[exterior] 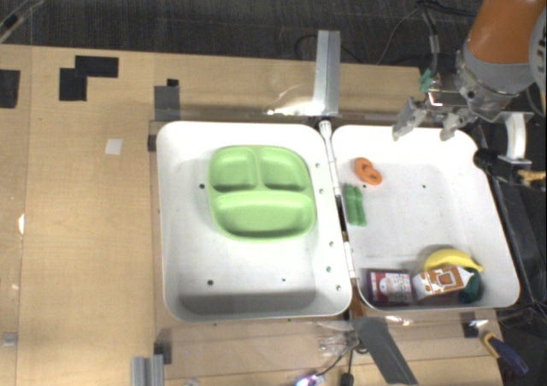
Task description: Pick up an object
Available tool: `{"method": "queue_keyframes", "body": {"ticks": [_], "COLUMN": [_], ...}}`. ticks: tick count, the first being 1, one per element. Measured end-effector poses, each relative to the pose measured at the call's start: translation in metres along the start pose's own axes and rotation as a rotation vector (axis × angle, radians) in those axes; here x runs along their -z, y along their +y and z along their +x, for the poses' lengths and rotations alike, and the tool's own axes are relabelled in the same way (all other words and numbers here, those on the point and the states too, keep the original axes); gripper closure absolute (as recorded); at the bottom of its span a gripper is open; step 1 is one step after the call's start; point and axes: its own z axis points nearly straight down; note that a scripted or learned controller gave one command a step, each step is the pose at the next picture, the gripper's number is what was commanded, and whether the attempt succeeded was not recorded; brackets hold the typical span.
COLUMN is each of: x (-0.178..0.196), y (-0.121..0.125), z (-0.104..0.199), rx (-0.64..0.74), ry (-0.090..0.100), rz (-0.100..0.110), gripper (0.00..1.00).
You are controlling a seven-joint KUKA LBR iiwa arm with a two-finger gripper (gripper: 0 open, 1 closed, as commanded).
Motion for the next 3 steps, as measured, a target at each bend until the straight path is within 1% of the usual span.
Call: {"method": "queue_keyframes", "body": {"ticks": [1,2,3], "x": [-0.144,-0.175,-0.174], "y": [0.030,0.009,-0.023], "z": [0.012,0.000,0.010], "rx": [0.031,0.095,0.019], "ry": [0.000,-0.001,0.000], "rz": [0.002,-0.007,-0.010], "gripper": [0.00,0.00,0.00]}}
